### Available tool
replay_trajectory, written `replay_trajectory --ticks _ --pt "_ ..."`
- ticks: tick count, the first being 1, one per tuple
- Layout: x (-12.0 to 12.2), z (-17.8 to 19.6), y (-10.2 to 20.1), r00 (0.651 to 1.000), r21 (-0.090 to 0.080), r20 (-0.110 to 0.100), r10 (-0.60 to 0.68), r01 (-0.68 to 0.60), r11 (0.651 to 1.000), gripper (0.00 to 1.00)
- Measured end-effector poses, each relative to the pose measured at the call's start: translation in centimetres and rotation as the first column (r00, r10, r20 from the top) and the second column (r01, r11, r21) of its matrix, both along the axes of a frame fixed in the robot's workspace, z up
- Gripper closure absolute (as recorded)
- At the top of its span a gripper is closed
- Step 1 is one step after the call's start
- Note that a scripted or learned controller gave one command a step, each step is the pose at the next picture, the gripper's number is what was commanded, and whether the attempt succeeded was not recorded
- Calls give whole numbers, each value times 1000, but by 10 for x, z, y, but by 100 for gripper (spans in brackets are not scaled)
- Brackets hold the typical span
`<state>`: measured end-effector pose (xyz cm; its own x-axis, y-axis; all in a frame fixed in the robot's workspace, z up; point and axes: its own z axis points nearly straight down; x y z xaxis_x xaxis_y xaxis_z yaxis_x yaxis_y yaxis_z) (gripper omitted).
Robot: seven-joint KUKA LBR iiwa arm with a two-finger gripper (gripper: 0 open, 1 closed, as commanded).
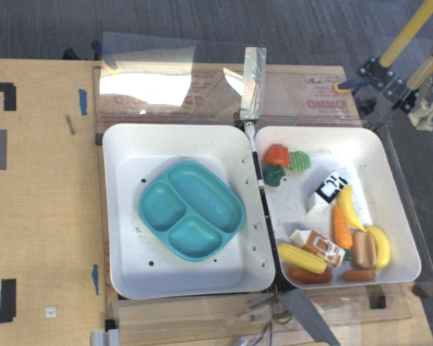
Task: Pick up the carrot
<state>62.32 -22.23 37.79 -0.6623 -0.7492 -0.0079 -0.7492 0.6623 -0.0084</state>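
Whether the gripper is open, closed or gripping anything cannot be told.

The orange plastic carrot [341, 225] lies in the right-hand shallow white bin [394, 166], in its lower half, with its long axis running roughly from the far side toward the near side. A curved yellow plastic banana [377, 241] lies just beside the carrot on its right, touching or nearly touching it along the upper part. A brown bun-shaped toy [364, 250] sits below the carrot's lower end, between the carrot and the banana's lower curve. To the carrot's left rests a small white and orange carton [320, 246], and beyond that a yellow corn cob [302, 258] lies at a slant near the bin's lower left corner, on top of a red sausage-shaped piece [309, 274]. Above the carrot, near it, stands a black and white patterned box [331, 187].

Well apart, in the bin's upper left corner, a red-orange rounded toy [277, 155], a bumpy light green toy [299, 161] and a small dark green toy [273, 176] cluster together.

The left-hand shallow white bin [123, 157] holds a teal three-compartment plastic plate [191, 209]. Both bins sit on a light wooden bench [36, 193], with clear plastic sheeting [151, 85] behind them and a yellow pole [415, 24] at the upper right.
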Motion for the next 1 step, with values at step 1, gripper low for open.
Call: replay_trajectory --ticks 1 --pt "45 -16 0 915 -2 -2 404 -404 915 100"
